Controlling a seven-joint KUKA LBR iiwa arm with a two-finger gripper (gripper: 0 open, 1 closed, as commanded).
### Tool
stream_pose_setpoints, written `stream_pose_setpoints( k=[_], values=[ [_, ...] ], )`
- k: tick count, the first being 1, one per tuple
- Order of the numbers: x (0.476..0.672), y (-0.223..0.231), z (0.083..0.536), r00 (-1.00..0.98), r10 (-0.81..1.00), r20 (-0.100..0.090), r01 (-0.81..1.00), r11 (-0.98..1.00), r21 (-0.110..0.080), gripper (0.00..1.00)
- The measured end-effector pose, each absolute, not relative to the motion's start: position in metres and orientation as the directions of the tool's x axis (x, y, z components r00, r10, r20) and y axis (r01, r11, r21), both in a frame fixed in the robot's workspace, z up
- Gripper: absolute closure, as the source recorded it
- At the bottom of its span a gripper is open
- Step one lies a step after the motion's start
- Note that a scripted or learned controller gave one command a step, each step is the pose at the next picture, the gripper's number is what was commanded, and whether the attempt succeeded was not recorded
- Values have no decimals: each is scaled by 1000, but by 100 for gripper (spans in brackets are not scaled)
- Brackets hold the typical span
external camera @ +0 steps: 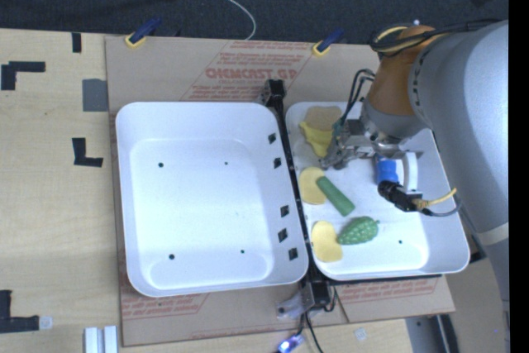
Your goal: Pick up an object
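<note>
Green block (pixel 335 195) lies diagonal, upper-left to lower-right; gripper (pixel 337 156) above, finger state unclear.

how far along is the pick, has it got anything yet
Done: the arm has reached into the right bin, with the gripper low by the yellow object at the bin's far end. In hand: nothing is seen between its fingers. Left: grasping and lifting; the green block, the green bumpy object and the yellow pieces lie on the bin floor.

grey arm (pixel 463 95) over right bin (pixel 442 256), green block (pixel 335 195), yellow pieces, left bin (pixel 140 128)
</note>
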State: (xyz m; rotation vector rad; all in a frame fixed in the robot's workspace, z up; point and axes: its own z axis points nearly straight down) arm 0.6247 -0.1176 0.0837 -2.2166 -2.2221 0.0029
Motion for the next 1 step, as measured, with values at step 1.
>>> stream_pose_setpoints(
  k=[1],
  values=[
    [638, -133, 84, -2, 1000, 0, 1000, 2, -1, 100]
  ],
)
